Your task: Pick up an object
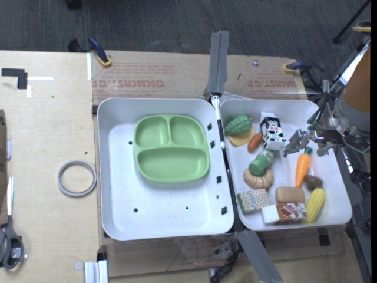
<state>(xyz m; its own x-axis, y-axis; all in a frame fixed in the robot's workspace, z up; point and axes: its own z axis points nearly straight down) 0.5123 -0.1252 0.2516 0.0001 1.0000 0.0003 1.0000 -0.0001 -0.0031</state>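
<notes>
The gripper is seen low over the right bin, its fingers spread apart with nothing between them. The carrot, long and orange with a green top, lies just below the fingertips and appears the likeliest target. Everything else is placed from the carrot: a brown piece and the corn cob sit just below it, a bread-coloured block below and to its left, a green vegetable well to its left, and a small black-and-white carton above and to its left. For a sound grasp, the fingers should be set across the carrot's narrow width, near its thicker upper half, and lowered fully before being closed. The brown piece touching the tip should be avoided, since it could be nudged or caught
</notes>
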